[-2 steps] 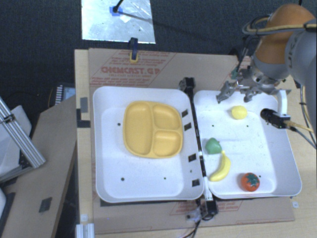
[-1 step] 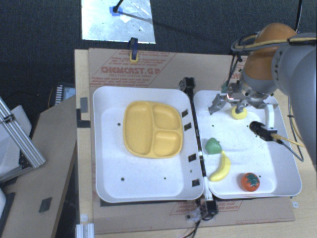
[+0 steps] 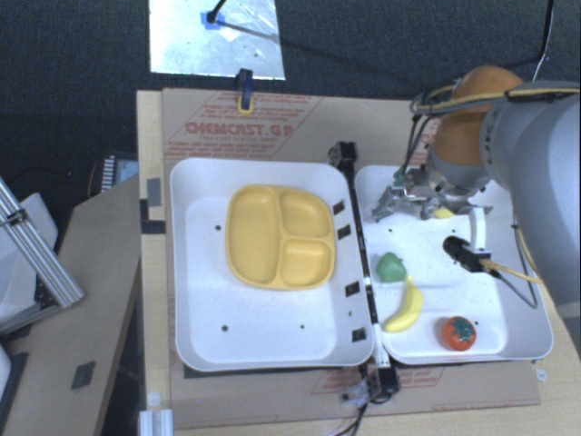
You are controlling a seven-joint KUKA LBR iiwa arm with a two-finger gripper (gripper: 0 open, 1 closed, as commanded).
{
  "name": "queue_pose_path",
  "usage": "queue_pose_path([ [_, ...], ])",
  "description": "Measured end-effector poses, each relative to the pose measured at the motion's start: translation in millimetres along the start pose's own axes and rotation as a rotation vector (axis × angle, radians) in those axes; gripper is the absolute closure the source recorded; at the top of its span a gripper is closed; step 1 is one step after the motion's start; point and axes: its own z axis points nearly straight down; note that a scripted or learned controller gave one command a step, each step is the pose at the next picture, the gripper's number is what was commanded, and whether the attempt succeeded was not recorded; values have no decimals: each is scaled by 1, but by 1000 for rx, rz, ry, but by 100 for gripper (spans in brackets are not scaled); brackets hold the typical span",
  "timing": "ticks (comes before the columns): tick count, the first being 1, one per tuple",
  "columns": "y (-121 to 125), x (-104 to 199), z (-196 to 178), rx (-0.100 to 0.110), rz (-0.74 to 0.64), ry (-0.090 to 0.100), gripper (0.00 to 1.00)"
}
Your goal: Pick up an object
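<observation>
My gripper (image 3: pixel 404 202) hangs low over the far part of the right bin (image 3: pixel 522 330), on the grey arm that reaches in from the right. A small yellow thing (image 3: pixel 443 213) peeks out just to the right of the gripper, mostly hidden under it. A green object (image 3: pixel 391 267) lies in front of the gripper, nearer the bin's left wall. A yellow banana (image 3: pixel 405 306) lies just below the green object. Toward the near right corner sits a red-orange round fruit (image 3: pixel 458 332).
The left bin (image 3: pixel 204 325) holds a yellow divided plate (image 3: pixel 278 236). A black divider strip (image 3: pixel 355 243) runs between the bins. Cardboard (image 3: pixel 238 127) lies beneath both, with a yellow clamp (image 3: pixel 245 92) at its far edge and a shiny sheet (image 3: pixel 215 25) beyond.
</observation>
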Motion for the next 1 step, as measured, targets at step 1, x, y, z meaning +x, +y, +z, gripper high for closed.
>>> queue_pose_path([
  [1,1,0,-13,-5,0,-1,100],
])
